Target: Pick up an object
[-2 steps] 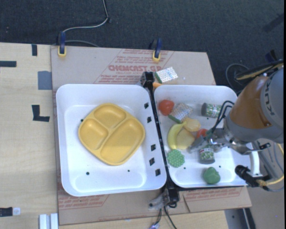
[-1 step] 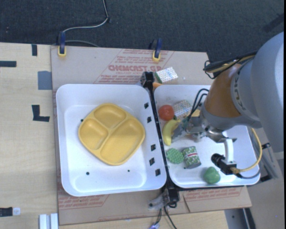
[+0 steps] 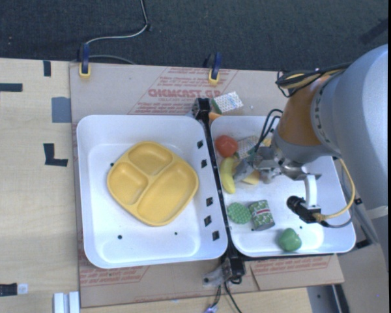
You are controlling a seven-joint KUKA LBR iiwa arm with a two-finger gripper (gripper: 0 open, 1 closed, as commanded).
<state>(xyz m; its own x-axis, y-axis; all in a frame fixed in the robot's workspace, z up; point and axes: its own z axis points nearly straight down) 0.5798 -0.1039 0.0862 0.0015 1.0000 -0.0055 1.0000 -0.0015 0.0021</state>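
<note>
My gripper [image 3: 253,169] hangs low over the upper left part of the right bin [image 3: 332,240], reaching in from the right. Just to its left lies a yellow banana [image 3: 228,175], and a red tomato [image 3: 225,145] sits behind that. A small pale yellow piece [image 3: 251,179] shows right under the gripper. Nearer the front are a flat green round item [image 3: 238,212], a green and red box [image 3: 261,215] and a green lime-like ball [image 3: 289,239]. Nothing is seen held.
The left bin [image 3: 98,240] holds a yellow divided plate [image 3: 152,182]. A black divider [image 3: 212,175] runs between the bins. A small patterned packet [image 3: 228,102] lies on the cardboard behind them. The grey arm with its orange band [image 3: 300,119] covers the right bin's back right.
</note>
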